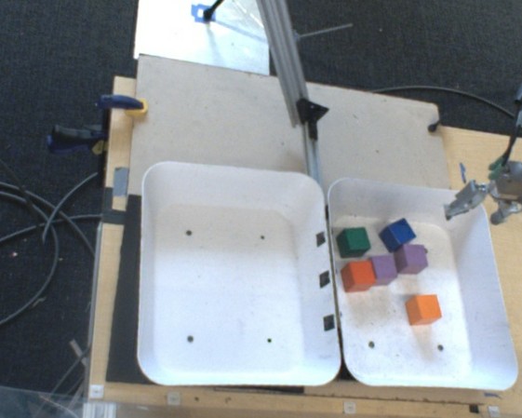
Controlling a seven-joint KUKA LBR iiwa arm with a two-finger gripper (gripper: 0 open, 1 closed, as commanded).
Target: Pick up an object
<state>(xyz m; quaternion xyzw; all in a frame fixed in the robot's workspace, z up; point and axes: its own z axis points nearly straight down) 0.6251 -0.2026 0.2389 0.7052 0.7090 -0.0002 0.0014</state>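
We saw the tool [484,203] spread open and empty over the right bin's [493,305] far edge; the orange cube [424,309] near that bin's centre looked light, rigid, best pinched across flat opposite faces.

- dark grey carpet floor [47,29], black cables [17,213] looping at left
- wooden bench [491,159] with pale board [225,115] on top
- blue clamp [118,103] on bench's left edge
- white sheet [195,8] on floor at top
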